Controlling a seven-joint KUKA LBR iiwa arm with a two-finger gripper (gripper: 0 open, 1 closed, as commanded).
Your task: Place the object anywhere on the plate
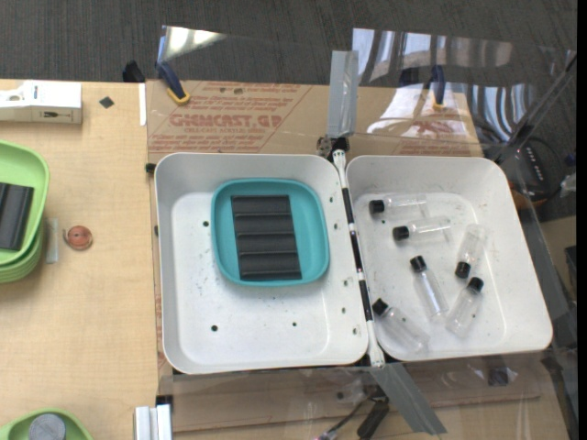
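A teal plate (316, 236) with a dark ribbed insert lies in the left white bin (183, 310), toward its upper middle. In the right white bin (514, 328) lie several clear plastic vials with black caps: one (404, 206) at the upper left, one (426, 283) near the middle, one (468, 250) at the right, one (466, 303) lower right, and one (396, 319) at the lower left corner.
Cardboard sheets stand behind the bins. A green tray (23, 177) sits at the far left of the wooden bench, with a small orange disc (79, 236) beside it. A white box (41, 102) lies at the upper left. Clear panels rise behind the right bin.
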